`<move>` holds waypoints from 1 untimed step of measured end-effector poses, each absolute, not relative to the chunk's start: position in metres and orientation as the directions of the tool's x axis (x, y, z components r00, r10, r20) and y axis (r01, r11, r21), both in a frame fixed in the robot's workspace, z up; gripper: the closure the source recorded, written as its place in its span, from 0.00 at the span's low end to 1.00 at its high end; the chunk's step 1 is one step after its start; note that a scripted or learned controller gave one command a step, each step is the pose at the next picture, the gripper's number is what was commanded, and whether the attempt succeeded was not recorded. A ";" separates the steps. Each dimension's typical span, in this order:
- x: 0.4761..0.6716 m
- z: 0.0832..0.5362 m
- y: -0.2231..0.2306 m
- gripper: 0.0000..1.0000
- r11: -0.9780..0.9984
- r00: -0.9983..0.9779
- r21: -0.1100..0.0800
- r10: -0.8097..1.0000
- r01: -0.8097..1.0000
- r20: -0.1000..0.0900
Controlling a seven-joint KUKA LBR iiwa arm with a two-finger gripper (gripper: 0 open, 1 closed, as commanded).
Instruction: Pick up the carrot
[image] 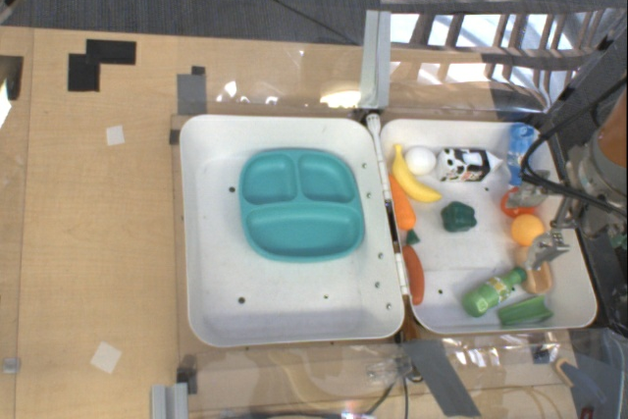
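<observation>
In the right bin (579,309) the carrot (402,209) lay untouched beside the banana (412,180), far from our gripper (549,245), whose jaws we could not judge.

Wooden bench (88,240) bears two white bins (211,309), side by side.

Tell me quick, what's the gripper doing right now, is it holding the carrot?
Gripper: at the right bin's right side, near the orange; open or closed cannot be told. The carrot lies by the bin's left wall, not held.

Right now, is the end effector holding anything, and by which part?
Cannot be told: the end effector sits low among the toys at the right bin's edge. The carrot lies apart, untouched.
</observation>
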State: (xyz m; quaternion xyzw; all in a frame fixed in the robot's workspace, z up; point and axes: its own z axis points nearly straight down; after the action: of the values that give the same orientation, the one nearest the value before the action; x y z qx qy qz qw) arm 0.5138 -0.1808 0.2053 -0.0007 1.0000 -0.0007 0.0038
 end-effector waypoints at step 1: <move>0.573 0.135 -0.204 0.00 1.000 -1.000 0.001 -0.024 -0.024 -0.003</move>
State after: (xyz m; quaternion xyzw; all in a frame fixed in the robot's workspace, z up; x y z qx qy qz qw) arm 0.5733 -0.2038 0.1345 -0.0119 0.9999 0.0004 0.0014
